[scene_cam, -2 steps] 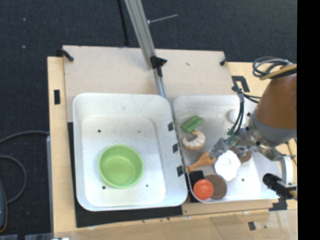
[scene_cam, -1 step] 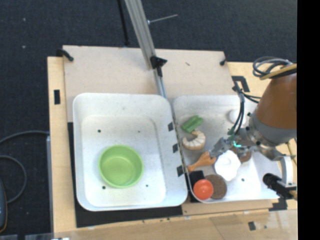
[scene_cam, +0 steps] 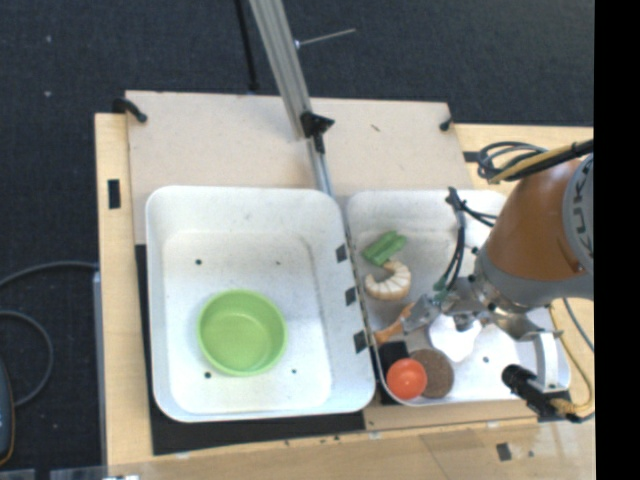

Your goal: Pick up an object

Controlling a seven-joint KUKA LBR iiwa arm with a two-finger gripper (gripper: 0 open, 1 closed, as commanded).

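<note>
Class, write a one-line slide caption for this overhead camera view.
Grey-and-orange arm reaches over the right white bin; round green plastic bowl sits in the left white bin.

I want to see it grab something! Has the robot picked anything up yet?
Not yet, as far as the picture shows. The arm is already over the right bin, so the reaching looks done. Its gripper sits low by the curled beige toy. The grabbing and lifting are left: the orange ball and green block lie loose.

arm [scene_cam: 540, 238] cut off at right edge | hides right bin [scene_cam: 400, 213] floor
</note>
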